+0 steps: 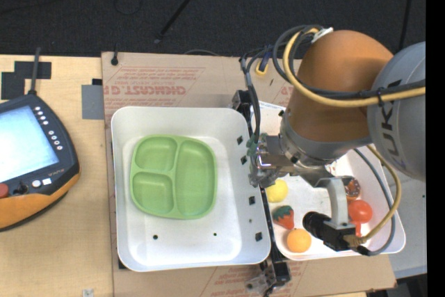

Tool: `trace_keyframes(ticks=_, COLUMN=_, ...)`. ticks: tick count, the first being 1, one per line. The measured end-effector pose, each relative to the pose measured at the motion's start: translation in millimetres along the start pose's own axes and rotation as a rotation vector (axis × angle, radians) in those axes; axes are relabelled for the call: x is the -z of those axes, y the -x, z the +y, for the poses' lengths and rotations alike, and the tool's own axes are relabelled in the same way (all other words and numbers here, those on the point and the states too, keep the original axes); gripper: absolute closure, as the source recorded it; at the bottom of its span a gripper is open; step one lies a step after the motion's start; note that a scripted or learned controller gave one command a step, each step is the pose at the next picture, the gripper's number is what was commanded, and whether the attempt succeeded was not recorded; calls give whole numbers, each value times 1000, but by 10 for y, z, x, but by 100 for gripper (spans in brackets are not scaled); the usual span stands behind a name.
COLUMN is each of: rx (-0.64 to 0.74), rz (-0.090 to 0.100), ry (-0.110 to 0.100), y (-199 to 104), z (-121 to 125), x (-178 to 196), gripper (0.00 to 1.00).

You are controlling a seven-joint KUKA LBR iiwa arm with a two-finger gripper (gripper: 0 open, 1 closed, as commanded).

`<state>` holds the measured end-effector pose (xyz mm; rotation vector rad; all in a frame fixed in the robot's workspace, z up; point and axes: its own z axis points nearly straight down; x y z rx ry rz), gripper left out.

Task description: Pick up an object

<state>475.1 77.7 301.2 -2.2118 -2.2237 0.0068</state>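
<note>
pincer [268, 174] — above lemon [277, 191]

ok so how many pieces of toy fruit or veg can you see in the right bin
4: a yellow lemon-like piece, a red strawberry-like piece, an orange round piece and a red tomato-like piece. The arm may hide others.

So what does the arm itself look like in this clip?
The arm is grey with a bulbous orange band above the wrist. Black and yellow cables loop over the band. Below it sits a metallic wrist section.
</note>
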Motion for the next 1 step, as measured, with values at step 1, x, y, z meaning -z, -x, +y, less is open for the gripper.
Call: trace_keyframes(ticks=1, rx=-4, rz=2, ry=23, y=122, z=7, x=1726, gripper=100)
